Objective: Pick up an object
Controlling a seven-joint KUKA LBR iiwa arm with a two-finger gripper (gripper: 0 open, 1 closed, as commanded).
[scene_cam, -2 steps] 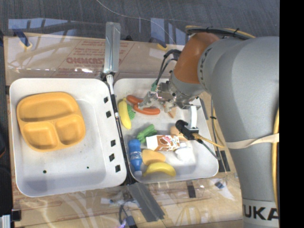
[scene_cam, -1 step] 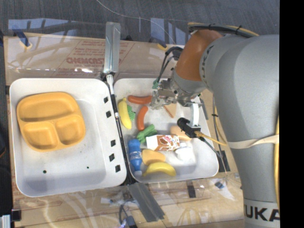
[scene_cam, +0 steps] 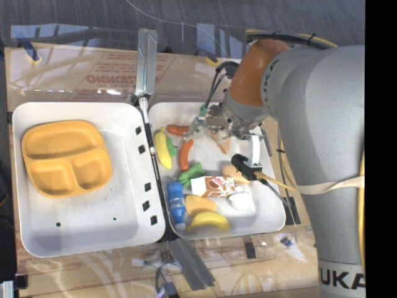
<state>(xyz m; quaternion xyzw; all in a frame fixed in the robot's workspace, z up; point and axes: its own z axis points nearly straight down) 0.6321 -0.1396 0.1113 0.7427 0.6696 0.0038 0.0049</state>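
Observation:
The right bin (scene_cam: 273, 207) holds several toy foods. Along its left side lie a yellow banana (scene_cam: 162, 148), a red sausage (scene_cam: 178, 129) and an orange-red sausage (scene_cam: 185, 154). A green piece (scene_cam: 190, 173), a brown-and-white carton (scene_cam: 217, 186), a blue bottle (scene_cam: 176, 202), an orange wedge (scene_cam: 200, 203) and a second banana (scene_cam: 209, 221) lie toward the front. My gripper (scene_cam: 209, 124) hangs low over the back middle of this bin, just right of the red sausage. A small orange piece (scene_cam: 222, 144) lies right below it.
In the left bin (scene_cam: 124, 222) sits a yellow divided tray (scene_cam: 65, 156). A metal divider with black clips (scene_cam: 146, 166) runs between the bins. The grey arm (scene_cam: 310, 117) covers the right bin's right side, and a black cable (scene_cam: 245, 164) hangs over the toys.

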